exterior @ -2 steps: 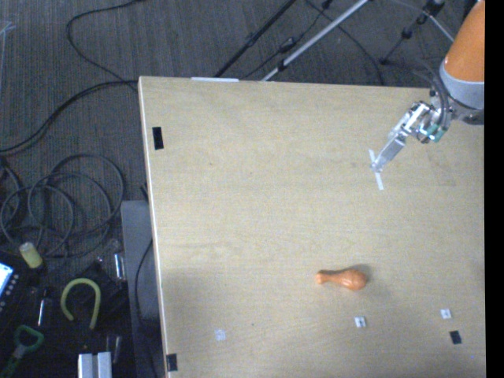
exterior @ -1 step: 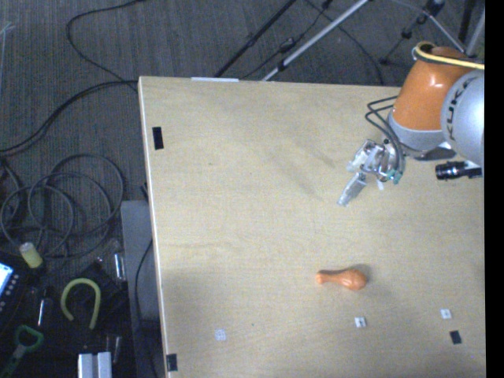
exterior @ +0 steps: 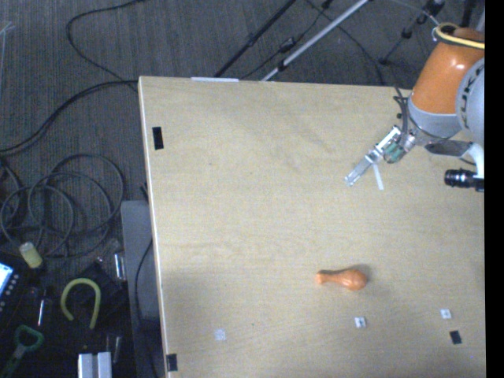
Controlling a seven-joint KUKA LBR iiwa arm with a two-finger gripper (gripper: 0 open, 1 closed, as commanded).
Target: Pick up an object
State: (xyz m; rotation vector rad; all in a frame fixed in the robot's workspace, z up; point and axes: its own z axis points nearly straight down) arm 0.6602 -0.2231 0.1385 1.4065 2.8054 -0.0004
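Observation:
A small orange pear-shaped object [exterior: 343, 279] lies on its side on the tan bench top [exterior: 252, 179], toward the lower right. My gripper [exterior: 365, 180] hangs at the right side of the bench, well above and slightly right of the object, and does not touch it. Its two thin fingers point down-left, stand apart, and have nothing between them. The orange band of the arm [exterior: 445, 77] sits just above the wrist at the right edge.
Small white tags [exterior: 360, 321] and a black marker [exterior: 455, 337] lie near the bench's lower right; another black marker [exterior: 158, 138] sits at the upper left. Cables and tools [exterior: 71, 290] lie on the floor to the left. Stand legs [exterior: 331, 18] cross behind the bench.

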